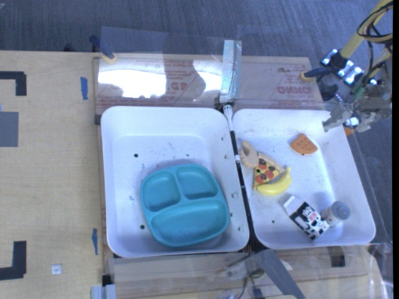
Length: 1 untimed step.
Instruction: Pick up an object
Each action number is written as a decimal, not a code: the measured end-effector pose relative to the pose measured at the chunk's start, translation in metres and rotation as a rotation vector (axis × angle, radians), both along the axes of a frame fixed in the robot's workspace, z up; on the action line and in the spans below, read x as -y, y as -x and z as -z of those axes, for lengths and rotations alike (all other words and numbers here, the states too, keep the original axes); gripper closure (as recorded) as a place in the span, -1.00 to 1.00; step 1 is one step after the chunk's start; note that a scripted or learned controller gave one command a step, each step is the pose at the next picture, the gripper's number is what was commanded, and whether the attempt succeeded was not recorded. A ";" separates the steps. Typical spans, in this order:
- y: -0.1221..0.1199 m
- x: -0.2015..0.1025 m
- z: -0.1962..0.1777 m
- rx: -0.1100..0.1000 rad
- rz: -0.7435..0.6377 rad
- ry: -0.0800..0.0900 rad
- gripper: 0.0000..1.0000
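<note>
The right bin holds several small items. An orange cracker-like piece lies near its far right. A toy pizza slice rests against a yellow banana, with a beige piece beside the divider. A black-and-white carton and a small grey jar sit at the front right. My gripper hangs over the bin's far right rim, up and right of the orange piece, with nothing seen in it.
A teal divided plate fills the front of the left bin. A clear panel with a silver tape strip stands behind both bins. Wooden bench extends left. Yellow cables trail at top right.
</note>
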State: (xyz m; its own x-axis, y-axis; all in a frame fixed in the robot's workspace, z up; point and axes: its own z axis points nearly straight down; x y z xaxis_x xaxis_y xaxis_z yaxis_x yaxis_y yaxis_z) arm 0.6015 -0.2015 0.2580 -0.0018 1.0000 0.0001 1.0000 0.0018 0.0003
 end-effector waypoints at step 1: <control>0.005 -0.053 0.157 0.014 -0.212 0.005 -1.00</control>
